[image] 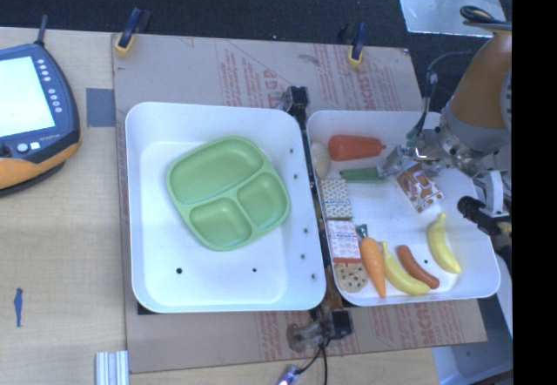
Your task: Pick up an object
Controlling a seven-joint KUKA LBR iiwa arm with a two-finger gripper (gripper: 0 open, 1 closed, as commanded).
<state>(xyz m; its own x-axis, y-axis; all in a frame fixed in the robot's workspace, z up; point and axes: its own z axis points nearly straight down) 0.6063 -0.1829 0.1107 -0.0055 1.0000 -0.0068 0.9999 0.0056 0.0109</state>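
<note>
The gripper [402, 157] hangs low in the right bin [487, 287], beside a brown-and-white packet [420, 186]. Whether its fingers are parted or closed cannot be told.

In the right bin [487, 287] lie an orange carrot [373, 266], two yellow bananas [443, 244] [402, 274] with a red sausage [417, 266] between them, a bigger orange carrot [354, 147] near the far wall, a green utensil [361, 173], small printed packets [344, 242] and a red-white carton [419, 187].

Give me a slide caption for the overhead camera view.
KUKA arm's gripper low over toy food in the right bin, beside a small snack packet; green divided plate in the left bin.
</note>
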